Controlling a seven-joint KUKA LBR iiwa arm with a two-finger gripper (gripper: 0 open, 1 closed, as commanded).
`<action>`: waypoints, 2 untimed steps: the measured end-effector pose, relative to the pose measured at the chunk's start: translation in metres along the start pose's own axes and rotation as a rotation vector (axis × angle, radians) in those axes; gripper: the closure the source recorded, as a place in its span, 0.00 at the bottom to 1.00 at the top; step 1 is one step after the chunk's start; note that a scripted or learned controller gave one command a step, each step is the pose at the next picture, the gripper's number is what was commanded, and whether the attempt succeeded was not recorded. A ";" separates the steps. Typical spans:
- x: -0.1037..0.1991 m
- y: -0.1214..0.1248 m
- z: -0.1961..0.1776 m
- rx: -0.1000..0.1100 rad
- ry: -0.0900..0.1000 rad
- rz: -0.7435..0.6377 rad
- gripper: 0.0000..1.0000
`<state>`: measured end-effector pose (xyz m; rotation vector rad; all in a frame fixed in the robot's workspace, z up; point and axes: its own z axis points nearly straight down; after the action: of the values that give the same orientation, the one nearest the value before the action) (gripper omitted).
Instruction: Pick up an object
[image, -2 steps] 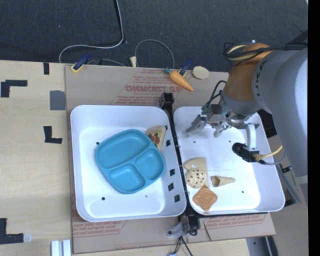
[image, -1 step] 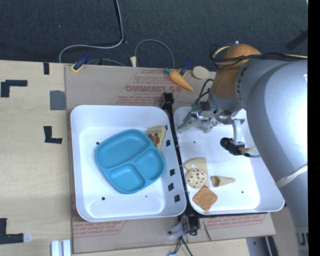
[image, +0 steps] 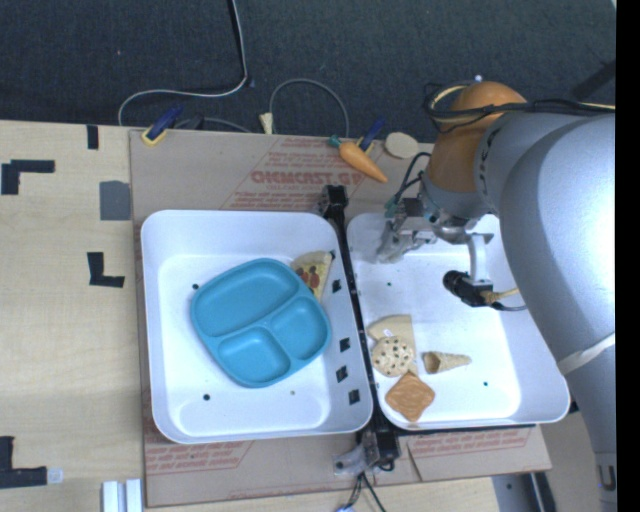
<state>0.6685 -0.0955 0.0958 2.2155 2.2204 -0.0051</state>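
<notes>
The bench (image: 60, 330) is seen from above at a slant, bearing two shallow white bins side by side on a printed cardboard sheet (image: 290, 170). The left bin (image: 165, 250) holds a blue divided plate (image: 260, 320), set near the bin's middle and turned at an angle, with three compartments visible. A pizza-slice toy (image: 314, 269) lies just beside the plate's far right rim, close to the bin's right wall.

In the right bin (image: 530, 400), four small food-shaped objects are grouped toward the near left corner: a pale wedge (image: 393, 327) nearest the left wall, a chocolate-chip cookie (image: 391, 354) touching it on the near side, a brown square cracker (image: 409, 397) closest to the near edge, and an ice-cream cone (image: 444, 362) lying on its side to the right of the cookie, apart from it.

The arm (image: 560, 240) is shown entering from the right, its orange band (image: 470, 135) above the wrist. The gripper (image: 392, 245) is placed low over the far left corner of the right bin, well apart from the grouped objects. Nothing is seen between its tips; whether the jaws are released or clenched cannot be told.

On the cardboard beyond the bins, a carrot toy (image: 361, 161) lies near the far edge, with a pale round object (image: 400, 146) just to its right. Cables (image: 240, 60) are looped across the dark floor beyond the bench.
</notes>
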 end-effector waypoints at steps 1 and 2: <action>0.000 0.000 0.001 0.001 -0.001 0.000 0.00; 0.071 -0.058 -0.095 -0.003 0.006 -0.002 0.00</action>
<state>0.6099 -0.0241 0.1906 2.2154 2.2237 0.0040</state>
